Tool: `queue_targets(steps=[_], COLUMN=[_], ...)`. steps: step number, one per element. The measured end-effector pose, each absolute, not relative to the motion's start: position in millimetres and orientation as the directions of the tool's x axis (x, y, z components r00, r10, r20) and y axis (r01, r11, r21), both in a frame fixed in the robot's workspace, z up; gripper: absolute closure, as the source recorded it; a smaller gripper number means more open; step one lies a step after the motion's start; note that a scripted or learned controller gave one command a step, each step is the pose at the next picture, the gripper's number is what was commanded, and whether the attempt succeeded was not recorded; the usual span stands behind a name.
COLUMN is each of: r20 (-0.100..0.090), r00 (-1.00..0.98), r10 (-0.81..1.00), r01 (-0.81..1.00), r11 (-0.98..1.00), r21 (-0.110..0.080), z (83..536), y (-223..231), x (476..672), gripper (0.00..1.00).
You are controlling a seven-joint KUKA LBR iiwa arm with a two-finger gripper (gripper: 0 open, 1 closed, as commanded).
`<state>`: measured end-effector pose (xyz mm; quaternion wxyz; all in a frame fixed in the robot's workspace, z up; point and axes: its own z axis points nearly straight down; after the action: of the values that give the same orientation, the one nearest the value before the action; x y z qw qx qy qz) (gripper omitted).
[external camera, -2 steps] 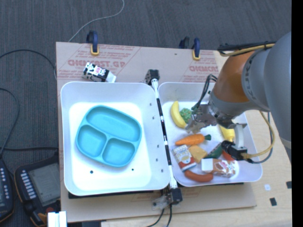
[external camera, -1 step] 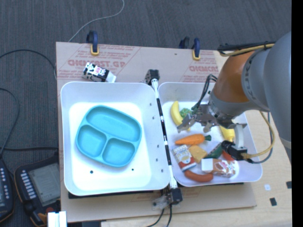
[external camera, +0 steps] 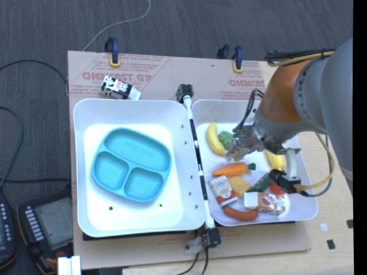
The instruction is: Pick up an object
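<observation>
Gripper (external camera: 239,146) low over the right bin (external camera: 307,211), in its upper-middle part; finger spread not readable from this angle, so I cannot tell its state, and nothing is visibly held

Just beside the tool, toward the bin divider: a banana (external camera: 214,139) lying curved, with a green broccoli-like piece (external camera: 225,137) touching it on the tool side. Directly below the tool: a carrot (external camera: 230,169), lying roughly crosswise

Handling estimate: these look like toy foods, so light, rigid, smooth and likely slippery. The carrot tapers, so take it across the thick middle, jaws square to its long axis. The banana would be gripped across its mid-curve

Further out, at the near end of the bin: a yellow cheese-like wedge (external camera: 239,184), a small red-and-white packet (external camera: 221,189) and a sausage (external camera: 241,213), crowded together and touching

Left bin (external camera: 86,211), well apart from the tool, holds a blue divided plate (external camera: 132,164)
</observation>
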<state>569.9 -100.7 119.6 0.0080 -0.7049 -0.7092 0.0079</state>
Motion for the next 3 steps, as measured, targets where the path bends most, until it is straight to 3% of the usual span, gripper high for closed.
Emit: queue_targets(steps=[1, 2, 3], r20=[0.0, -0.004, -0.003], r00=[-0.006, -0.001, -0.001], r10=[1.0, 1.0, 1.0], r01=[1.0, 1.0, 1.0], r11=[0.006, 0.001, 0.001], r21=[-0.022, 0.014, 0.012], z=[119.4, 87.5, 95.6], y=[-100.7, -101.9, -102.0], x=[569.8, 509.6, 510.3], gripper=[0.0, 0.0, 1.0])
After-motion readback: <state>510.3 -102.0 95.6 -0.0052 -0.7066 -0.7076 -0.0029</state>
